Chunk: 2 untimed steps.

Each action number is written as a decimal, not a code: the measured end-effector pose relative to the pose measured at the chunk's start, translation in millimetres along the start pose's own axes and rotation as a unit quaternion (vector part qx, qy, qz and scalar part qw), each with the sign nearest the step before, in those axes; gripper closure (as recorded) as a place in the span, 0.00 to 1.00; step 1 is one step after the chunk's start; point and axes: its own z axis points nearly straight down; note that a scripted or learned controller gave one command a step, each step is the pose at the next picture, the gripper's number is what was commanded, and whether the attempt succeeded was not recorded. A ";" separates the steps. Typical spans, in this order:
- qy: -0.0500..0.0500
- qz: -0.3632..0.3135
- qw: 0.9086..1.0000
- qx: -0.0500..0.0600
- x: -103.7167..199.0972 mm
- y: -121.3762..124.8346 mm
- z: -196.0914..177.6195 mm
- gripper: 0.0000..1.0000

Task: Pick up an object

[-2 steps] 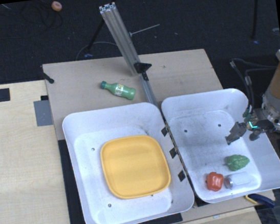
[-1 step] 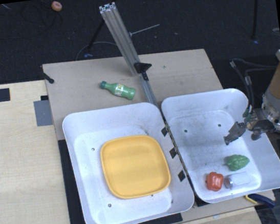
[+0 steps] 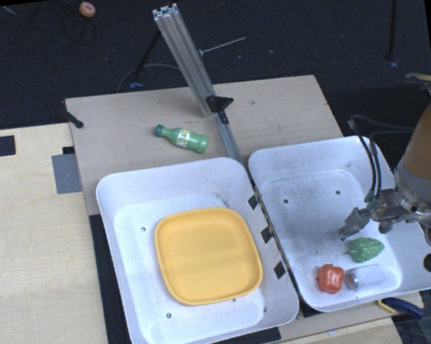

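In the right bin [image 3: 303, 171] lie a green leafy toy [image 3: 365, 249], a red pepper-like toy [image 3: 331, 278] and a small clear cup or jar [image 3: 365, 276] on its side. My gripper [image 3: 356, 224] hangs low over the bin's right part, just above and left of the green toy, not touching it as far as I can tell. Its dark fingers point left and nothing shows between them. The left bin [image 3: 123, 196] holds a square yellow plate [image 3: 208, 255].
A green bottle [image 3: 182, 138] lies on the bench behind the left bin. A slanted aluminium bar [image 3: 191, 55] rises behind the bins, ending near their shared edge. Black clips [image 3: 266, 234] join the two bins. Cables hang beside my arm at the right.
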 end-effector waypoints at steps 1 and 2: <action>0.000 0.000 1.000 0.000 -5.0 6.8 49.1 0.00; -0.001 0.000 1.000 -0.002 -4.7 7.3 72.3 0.00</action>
